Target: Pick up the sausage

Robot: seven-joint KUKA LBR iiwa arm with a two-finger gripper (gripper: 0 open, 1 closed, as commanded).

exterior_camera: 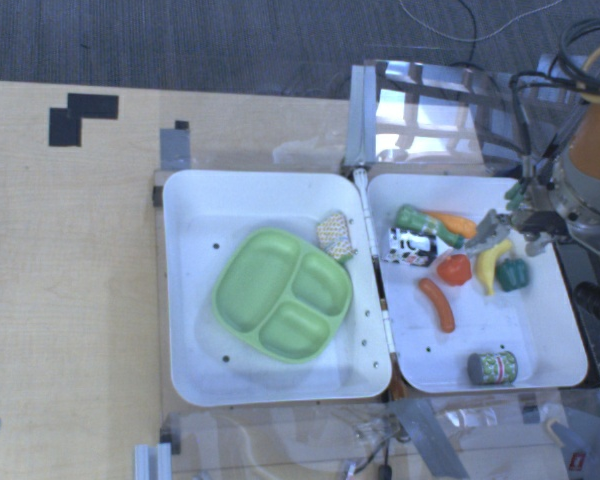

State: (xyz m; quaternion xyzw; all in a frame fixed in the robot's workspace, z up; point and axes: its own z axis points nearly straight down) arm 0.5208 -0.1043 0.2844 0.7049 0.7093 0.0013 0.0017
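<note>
The sausage (437, 304) is a short orange-red link lying at a slant on the floor of the right bin (560, 353), just below a red tomato (454, 269). My gripper (511, 238) hangs over the bin's upper right part, above a yellow banana (492, 265) and a teal pepper (513, 274). It is up and to the right of the sausage, apart from it. Its fingers stand open with nothing held between them.
The right bin also holds a green bottle (420, 220), a carrot (452, 225), a black-and-white carton (412, 247) and a small can (492, 368). The left bin (195, 218) bears a green divided plate (283, 295) and a waffle-like piece (334, 234).
</note>
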